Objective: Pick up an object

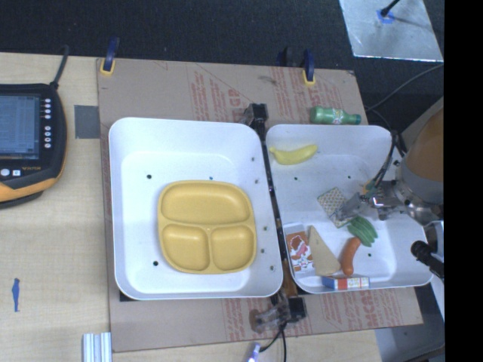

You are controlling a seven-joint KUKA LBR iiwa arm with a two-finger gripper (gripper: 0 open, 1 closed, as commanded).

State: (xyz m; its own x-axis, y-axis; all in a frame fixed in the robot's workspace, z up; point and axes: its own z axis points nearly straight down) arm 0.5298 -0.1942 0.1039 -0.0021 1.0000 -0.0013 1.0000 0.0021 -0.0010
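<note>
My gripper (349,208) reaches in from the right, low over the middle of the right bin (381,136). Its tip lies between a small grey speckled square (330,198) on its left and a green vegetable (363,229) just below it. An orange-red sausage (349,256) lies below the green vegetable. A yellow banana (293,154) rests at the bin's far left. Along the near side sit a tan wedge (322,254), a red and white carton (298,253) and a white tube (346,283). I see nothing lifted off the bin floor.
The left bin (132,145) holds a yellow divided tray (206,225). A green bottle (334,115) lies on the cardboard behind the right bin. A tablet pendant (26,142) sits at the far left of the bench. The arm's body (423,164) covers the right bin's right edge.
</note>
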